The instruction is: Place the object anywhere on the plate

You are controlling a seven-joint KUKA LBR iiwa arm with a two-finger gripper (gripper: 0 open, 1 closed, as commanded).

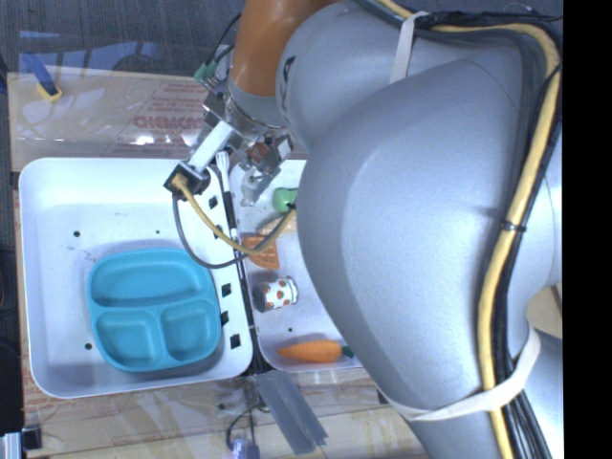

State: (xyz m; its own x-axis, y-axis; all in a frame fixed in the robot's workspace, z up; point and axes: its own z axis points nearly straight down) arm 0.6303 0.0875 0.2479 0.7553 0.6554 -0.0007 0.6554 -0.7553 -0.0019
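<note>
Two white bins [38, 285]: blue plate [153, 319] left, carrot [311, 352] and spotted cup [277, 294] right beneath arm [421, 208], tool [253, 182] state unclear.

My blue three-compartment plate [153, 320] lies flat in the left bin [43, 256], toward its front right corner.

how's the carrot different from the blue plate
The carrot is orange, slim and tapered; the blue plate is turquoise, broad and split into three compartments. The carrot lies in the right bin, near its front edge; the plate sits in the left bin. The plate shows whole, while the arm covers the carrot's right end. Both rest flat on a bin floor, apart from the hand.
</note>
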